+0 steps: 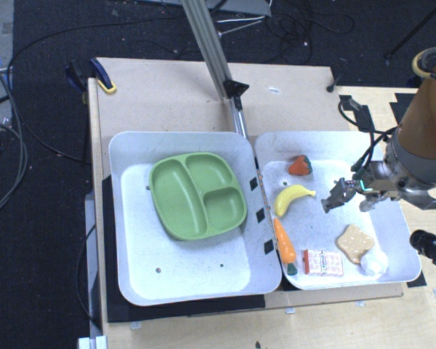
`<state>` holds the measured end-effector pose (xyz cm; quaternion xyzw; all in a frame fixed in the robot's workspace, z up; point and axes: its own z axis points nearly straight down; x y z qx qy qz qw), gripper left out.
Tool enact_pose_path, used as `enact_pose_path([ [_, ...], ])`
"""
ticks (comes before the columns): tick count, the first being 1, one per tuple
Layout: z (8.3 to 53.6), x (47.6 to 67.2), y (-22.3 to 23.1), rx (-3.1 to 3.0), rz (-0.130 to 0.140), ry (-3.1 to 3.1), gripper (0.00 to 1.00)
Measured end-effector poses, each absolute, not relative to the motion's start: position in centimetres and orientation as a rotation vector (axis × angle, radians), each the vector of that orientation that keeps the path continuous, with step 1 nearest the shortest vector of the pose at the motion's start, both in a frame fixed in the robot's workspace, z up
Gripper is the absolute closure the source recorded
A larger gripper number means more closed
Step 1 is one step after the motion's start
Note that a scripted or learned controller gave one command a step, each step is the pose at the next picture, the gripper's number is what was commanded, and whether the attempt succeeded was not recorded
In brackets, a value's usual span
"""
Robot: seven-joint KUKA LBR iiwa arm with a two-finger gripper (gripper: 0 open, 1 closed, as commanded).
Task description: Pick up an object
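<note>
Nearest, right bin (403,271): flat red-white carton (323,262), tan bread slice (354,243), glossy tapered carrot (284,241). Farther: curved yellow banana (293,197), then red strawberry (299,166). Gripper (337,195) hovers right of banana, fingers' state unclear. Left bin (131,278): smooth green divided plate (198,195).

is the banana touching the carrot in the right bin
Apart. The camera view shows a strip of white bin floor between the banana and the top end of the carrot, which lies below it along the bin's left wall.
</note>
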<state>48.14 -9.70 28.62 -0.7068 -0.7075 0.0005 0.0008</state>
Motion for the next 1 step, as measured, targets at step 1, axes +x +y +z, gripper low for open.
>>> enact_pose_path([
  [1,28.66,48.17,-9.70,-2.220,0.000,-2.222,0.00],
])
